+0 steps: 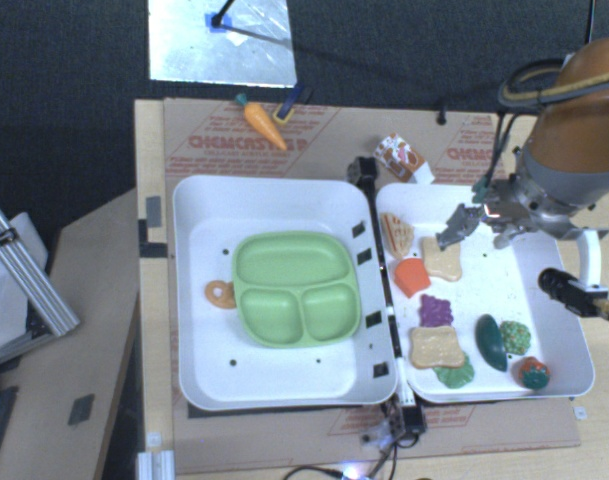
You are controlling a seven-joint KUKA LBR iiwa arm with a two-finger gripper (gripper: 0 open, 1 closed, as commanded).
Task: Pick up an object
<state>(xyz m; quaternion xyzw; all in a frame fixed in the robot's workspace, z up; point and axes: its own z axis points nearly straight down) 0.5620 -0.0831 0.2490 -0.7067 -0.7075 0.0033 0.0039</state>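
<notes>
One green divided plate [289, 288] and one pretzel [220, 294] lie in the left bin [199, 208]. In the right bin [574, 353] — two toast slices; one [442, 261] lies just under the claw [454, 230], whose spread fingers hold nothing.

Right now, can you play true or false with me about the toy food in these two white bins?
1. The green plate sits in the left bin. True.
2. The carrot lies inside the right bin. False: it lies on the cardboard behind the bins.
3. A small pretzel lies beside the green plate. True.
4. The purple grapes are on the green plate. False: they are in the right bin.
5. The gripper is above the right bin. True.
</notes>
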